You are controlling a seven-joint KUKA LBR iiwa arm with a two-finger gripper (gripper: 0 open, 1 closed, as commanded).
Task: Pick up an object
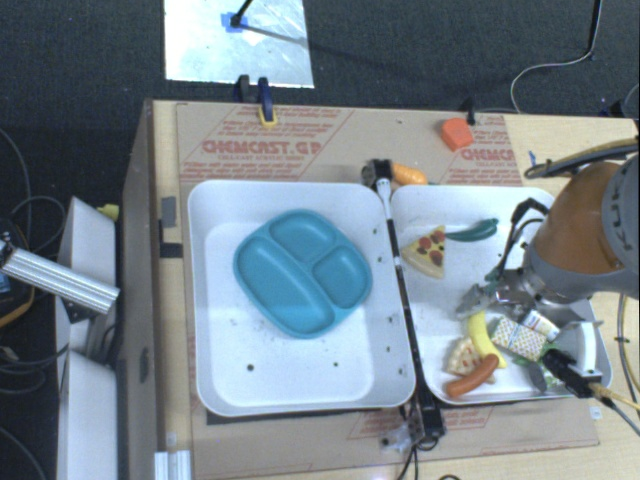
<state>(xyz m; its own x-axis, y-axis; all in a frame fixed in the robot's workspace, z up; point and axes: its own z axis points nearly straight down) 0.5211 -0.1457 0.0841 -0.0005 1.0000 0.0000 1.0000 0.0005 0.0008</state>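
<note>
Lower right of frame: my pincer (487,298) hangs low in the right white bin (455,208), just above the yellow plastic banana (482,334); whether its grip is wide or narrow, I cannot tell. Left bin (225,368): blue divided plate (302,272).

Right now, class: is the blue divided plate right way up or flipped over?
Right way up. The blue divided plate lies flat in the left bin with its three hollow compartments facing the camera.
</note>
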